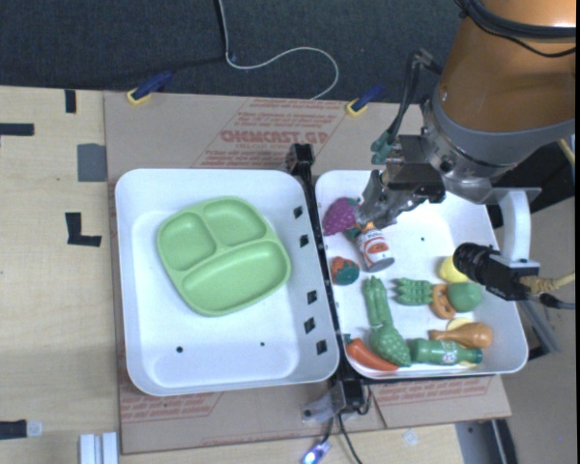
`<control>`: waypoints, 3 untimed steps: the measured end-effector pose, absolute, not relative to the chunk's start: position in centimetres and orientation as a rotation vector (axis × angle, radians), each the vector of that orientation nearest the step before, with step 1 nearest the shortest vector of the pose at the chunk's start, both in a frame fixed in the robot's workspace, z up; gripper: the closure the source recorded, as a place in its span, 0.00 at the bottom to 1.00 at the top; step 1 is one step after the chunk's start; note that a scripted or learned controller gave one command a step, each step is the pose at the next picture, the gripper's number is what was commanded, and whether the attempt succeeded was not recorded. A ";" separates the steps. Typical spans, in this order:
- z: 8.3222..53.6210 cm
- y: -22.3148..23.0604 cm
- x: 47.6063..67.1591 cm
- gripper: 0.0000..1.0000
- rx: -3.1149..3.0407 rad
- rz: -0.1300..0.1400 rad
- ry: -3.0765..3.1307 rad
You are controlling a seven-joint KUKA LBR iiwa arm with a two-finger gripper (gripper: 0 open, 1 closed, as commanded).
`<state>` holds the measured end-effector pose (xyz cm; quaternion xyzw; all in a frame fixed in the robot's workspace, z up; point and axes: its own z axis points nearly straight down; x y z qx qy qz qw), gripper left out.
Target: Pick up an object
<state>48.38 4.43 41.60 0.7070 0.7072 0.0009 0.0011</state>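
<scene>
1. Your claw (375, 218) hangs over the right bin (507, 361); its spread I cannot tell.
2. The can (375, 248) lies just below it, likely light, rigid and slick.
3. Pinch its midsection.

Arm (507, 75) cut off by top edge; end effector (375, 211) fingertips indistinct, overlapping purple toy (338, 216).

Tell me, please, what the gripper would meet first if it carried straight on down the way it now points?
Most likely the small red-and-white can, which lies just below the gripper in the right white bin. The purple grape-like toy sits close on the left. Depth is hard to judge from this slanted view.
</scene>
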 end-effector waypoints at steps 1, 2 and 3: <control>44.5 3.9 48.4 1.00 2.219 0.001 2.223; 51.6 2.8 48.4 1.00 2.217 0.005 2.221; 53.6 9.2 48.4 1.00 2.213 0.003 2.230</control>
